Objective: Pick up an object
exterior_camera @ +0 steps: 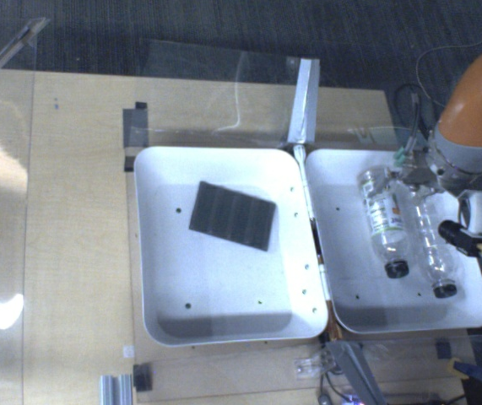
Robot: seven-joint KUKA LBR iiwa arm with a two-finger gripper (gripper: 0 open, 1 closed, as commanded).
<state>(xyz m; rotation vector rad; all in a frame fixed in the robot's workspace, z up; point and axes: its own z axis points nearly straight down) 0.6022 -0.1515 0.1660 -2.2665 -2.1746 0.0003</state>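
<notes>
Bottles, 2, clear plastic with black caps: both lie in the right bin (342,310), side by side, caps toward the near rim. Labelled bottle (381,218) to the left; plain bottle (430,247) just beside it on the right. Gripper (414,174) sits over the bottles' far ends, at the bin's far right corner; whether anything is grasped cannot be told. Left bin (165,310) contains 1 dark ribbed rectangular pad (233,215), lying flat, tilted. Both bins rest on a pale wooden surface (63,251).

light wood bench (63,251) carries two shallow white bins side by side: left bin (152,226), right bin (342,226), touching along the middle edge.
</notes>
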